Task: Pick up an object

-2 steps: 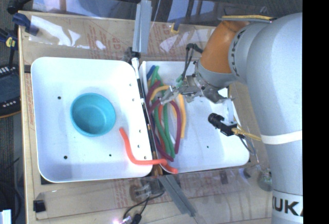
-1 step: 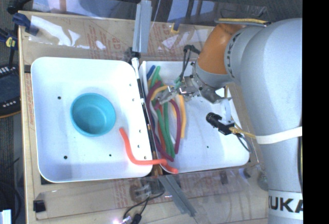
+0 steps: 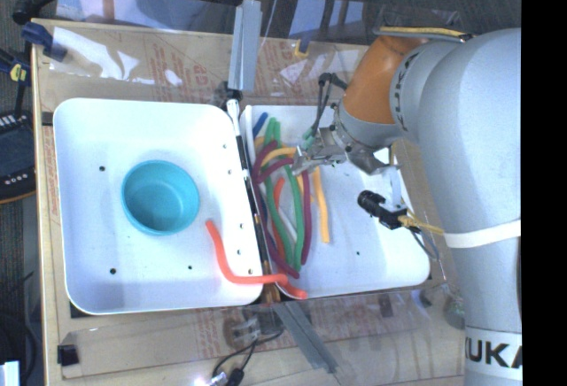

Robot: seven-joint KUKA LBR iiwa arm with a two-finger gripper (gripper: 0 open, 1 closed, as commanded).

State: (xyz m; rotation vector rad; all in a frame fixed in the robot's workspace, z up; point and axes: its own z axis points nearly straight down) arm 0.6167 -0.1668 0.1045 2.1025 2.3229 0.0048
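Reaching in from the right, the grey arm's two-finger gripper (image 3: 306,158) sits over the tangle of coloured flexible rods (image 3: 282,198) in the right shallow white bin (image 3: 390,260); jaw state cannot be determined. A round blue bowl (image 3: 161,196) rests in the left white bin (image 3: 89,269), with a bent orange-red rod (image 3: 232,267) draped across both bins' adjoining rims.

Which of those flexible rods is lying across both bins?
The orange-red rod: it starts in the left bin, bends over the divider and ends in the right bin. The others lie bundled in the right bin.

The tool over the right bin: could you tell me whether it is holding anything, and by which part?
It cannot be told. The tool sits low over the pile of coloured tubes in the right bin.
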